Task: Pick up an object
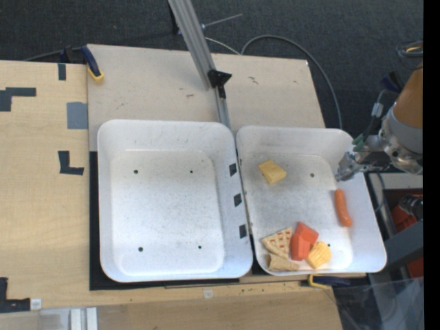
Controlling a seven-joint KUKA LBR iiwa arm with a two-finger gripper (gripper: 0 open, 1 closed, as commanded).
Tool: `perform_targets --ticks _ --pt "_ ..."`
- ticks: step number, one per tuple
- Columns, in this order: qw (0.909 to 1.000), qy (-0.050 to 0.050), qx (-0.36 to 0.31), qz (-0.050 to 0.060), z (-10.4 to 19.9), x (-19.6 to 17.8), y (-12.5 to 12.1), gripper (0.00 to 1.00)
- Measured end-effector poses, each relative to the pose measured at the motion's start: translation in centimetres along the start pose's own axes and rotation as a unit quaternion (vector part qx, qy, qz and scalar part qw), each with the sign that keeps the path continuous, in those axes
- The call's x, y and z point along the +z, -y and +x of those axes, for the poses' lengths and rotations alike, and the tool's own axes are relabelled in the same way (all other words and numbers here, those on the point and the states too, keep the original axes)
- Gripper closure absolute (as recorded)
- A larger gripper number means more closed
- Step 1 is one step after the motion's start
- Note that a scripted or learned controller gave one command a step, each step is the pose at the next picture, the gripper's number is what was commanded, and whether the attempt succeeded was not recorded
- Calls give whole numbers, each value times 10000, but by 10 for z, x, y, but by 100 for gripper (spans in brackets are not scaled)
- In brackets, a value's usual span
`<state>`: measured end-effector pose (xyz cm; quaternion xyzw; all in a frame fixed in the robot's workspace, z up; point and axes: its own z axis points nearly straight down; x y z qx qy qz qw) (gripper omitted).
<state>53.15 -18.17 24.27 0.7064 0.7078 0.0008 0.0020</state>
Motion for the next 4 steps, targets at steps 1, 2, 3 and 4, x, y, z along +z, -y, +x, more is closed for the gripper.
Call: perform_targets --ticks 1,2,3,4 --pt "10000 -16 -19 30 55 13 3 100" --pt "10000 -17 -19 33 104 10 13 100" --pt "10000 -18 -22 37 159 14 23 100" --pt "10000 -15 -27 37 219 23 17 100"
